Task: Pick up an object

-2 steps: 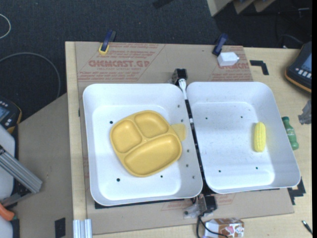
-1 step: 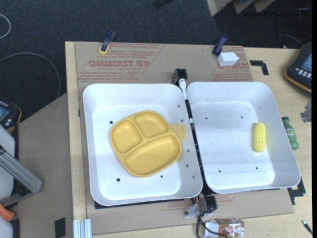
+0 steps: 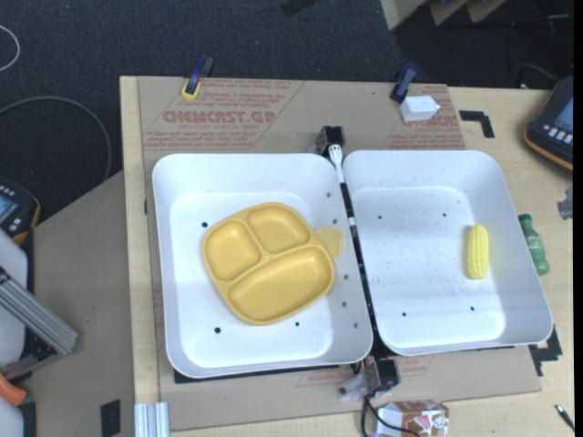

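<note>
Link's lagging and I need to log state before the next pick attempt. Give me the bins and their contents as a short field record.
left bin: holds yellow divided plate, three compartments, lying flat
beside plate: small yellow piece at its right edge, toward the divider; what it is cannot be told
right bin: holds yellow corn cob, near the right wall, lying lengthwise front to back
outside bins: green object on the bench by the right bin's right rim

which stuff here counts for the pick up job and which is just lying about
For the job:
yellow divided plate in the left bin
corn cob in the right bin

Lying about:
white block on the bench
blue clamps
green marker
</note>
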### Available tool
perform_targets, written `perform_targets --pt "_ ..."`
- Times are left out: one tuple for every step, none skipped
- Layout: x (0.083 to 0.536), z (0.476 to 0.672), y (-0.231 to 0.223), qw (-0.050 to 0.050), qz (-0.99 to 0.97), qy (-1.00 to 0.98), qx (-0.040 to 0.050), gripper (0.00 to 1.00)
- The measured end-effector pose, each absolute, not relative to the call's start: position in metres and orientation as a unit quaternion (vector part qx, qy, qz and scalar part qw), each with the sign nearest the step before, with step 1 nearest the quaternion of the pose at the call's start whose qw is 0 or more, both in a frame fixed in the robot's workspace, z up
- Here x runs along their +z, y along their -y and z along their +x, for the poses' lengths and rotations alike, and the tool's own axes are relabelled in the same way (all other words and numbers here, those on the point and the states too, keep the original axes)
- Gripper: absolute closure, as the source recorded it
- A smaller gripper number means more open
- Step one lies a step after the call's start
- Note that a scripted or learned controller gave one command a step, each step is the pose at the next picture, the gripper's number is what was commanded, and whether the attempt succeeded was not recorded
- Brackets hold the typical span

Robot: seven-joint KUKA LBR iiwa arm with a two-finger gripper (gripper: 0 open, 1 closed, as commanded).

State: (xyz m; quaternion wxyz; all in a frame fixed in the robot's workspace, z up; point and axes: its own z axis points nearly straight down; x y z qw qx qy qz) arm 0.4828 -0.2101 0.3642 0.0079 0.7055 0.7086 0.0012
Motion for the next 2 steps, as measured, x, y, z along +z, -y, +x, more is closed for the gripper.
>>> perform_targets --pt "0.336 0.480 0.096 -0.003 0.703 -0.711 0.0005 1.00" --pt "0.365 0.480 -0.049 0.000 0.701 -0.713 0.0034 1.00"
